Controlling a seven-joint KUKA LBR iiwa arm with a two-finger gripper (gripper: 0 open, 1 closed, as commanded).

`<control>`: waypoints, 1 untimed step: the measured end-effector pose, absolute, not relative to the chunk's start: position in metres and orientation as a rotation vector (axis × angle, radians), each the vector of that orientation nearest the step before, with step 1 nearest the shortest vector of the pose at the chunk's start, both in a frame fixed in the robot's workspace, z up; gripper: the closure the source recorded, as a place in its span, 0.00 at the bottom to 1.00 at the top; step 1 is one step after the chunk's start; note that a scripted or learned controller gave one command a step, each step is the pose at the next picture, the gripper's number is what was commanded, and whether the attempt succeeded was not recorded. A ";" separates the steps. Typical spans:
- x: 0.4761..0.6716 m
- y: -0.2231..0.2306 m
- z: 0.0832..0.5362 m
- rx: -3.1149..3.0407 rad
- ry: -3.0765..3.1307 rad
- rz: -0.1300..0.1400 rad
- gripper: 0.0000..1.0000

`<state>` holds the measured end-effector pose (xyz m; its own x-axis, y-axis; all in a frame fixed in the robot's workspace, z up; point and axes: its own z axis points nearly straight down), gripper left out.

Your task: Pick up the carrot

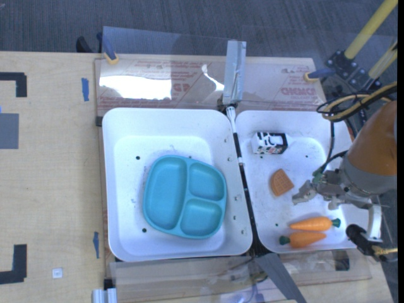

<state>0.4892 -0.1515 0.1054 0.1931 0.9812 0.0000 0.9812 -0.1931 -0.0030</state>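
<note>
Orange carrots (310,223) lie near the right bin's (303,134) front edge. My end effector (305,192) hovers just above, grip unclear; I'd descend straight, centring on one.

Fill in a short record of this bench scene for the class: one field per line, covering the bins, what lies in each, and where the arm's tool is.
left bin: holds a blue divided plate
right bin: holds two carrots, a cracker and a small carton
carrots: two, lying side by side near the front edge, one behind the other
cracker: orange-brown, mid-bin
carton: black and white, near the back
tool: over the right bin, behind the carrots, right of the cracker, holding nothing
carrot status: not yet picked up
</note>
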 end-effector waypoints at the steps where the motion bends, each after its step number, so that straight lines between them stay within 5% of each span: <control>1: 0.481 -0.164 0.087 -2.240 -2.200 -0.004 0.00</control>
